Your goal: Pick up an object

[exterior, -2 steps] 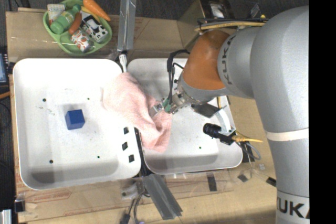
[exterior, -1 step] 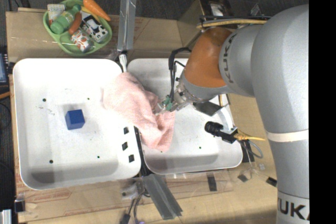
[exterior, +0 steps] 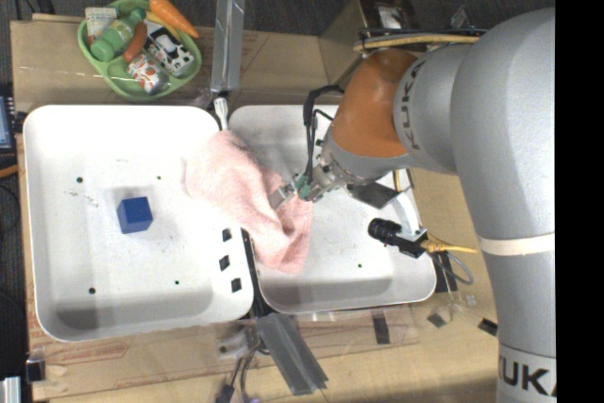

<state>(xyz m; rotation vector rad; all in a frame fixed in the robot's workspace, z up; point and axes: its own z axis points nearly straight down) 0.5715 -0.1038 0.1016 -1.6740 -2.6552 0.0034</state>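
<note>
A pink cloth lies crumpled across the wall between the two white bins, with its lower end hanging into the right bin. A blue cube sits alone in the left bin, left of its middle. My gripper is low in the right bin, right up against the cloth's right edge. The orange-banded wrist rises behind it and hides part of the bin floor.
A green basket of toy food, with a carrot on top, stands on the bench beyond the left bin. A grey bracket stands at the far end of the wall between the bins.
</note>
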